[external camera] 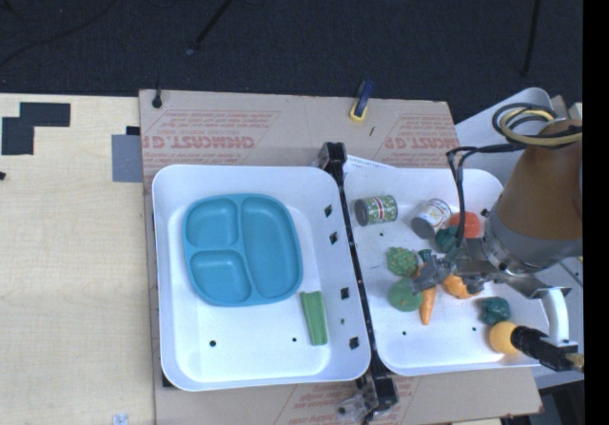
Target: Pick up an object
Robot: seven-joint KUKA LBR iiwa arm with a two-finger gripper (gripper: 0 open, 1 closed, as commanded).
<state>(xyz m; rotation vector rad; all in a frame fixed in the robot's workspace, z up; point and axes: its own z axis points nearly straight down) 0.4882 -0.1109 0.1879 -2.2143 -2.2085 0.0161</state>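
The gripper (440,271) hangs low in the right bin (395,359), among a carrot (427,305) and broccoli (402,261). At nine o'clock, the left bin (181,357) holds a blue tray (242,249).

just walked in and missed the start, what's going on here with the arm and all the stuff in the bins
A grey arm reaches in from the right, with its pincer low over the right bin, among small toy foods. It sits right by an orange carrot and a green broccoli piece; nothing is visibly lifted. A small can lies further back. The left bin holds a blue divided plate and a green stick.
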